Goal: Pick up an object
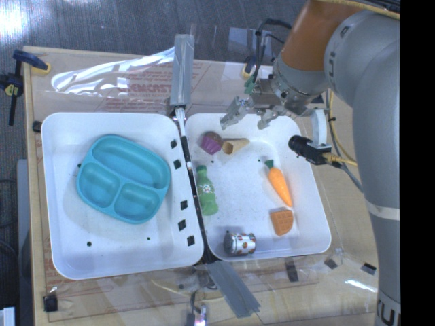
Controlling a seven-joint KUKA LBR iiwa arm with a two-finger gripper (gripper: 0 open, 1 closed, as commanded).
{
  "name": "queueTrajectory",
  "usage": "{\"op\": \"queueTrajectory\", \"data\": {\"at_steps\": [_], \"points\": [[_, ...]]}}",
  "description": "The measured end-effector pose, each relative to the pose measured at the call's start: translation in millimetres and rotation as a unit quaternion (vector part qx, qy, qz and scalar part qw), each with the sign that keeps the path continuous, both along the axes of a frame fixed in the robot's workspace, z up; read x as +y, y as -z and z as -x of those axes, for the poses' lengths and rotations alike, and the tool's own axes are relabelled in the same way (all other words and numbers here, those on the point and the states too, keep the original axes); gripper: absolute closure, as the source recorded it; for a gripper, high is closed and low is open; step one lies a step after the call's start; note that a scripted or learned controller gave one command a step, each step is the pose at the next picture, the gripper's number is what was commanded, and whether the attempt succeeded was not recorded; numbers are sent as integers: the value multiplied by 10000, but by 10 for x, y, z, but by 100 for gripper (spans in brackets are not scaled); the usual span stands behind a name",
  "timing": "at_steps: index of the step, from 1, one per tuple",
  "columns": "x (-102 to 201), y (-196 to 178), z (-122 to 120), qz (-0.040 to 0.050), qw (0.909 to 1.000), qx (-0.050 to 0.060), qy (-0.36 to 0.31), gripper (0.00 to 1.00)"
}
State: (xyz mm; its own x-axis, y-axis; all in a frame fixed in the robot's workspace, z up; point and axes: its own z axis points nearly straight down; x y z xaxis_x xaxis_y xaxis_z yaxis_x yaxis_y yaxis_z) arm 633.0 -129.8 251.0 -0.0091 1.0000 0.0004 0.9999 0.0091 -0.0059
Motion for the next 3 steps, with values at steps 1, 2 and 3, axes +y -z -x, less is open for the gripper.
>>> {"op": "queueTrajectory", "data": {"at_steps": [1, 2, 3], "points": [[-705, 469, 320, -2, 9965, -12, -837, 0], [-796, 1363, 532, -6, 9953, -8, -973, 0], [-809, 210, 731, 3, 9890, -34, -1477, 0]]}}
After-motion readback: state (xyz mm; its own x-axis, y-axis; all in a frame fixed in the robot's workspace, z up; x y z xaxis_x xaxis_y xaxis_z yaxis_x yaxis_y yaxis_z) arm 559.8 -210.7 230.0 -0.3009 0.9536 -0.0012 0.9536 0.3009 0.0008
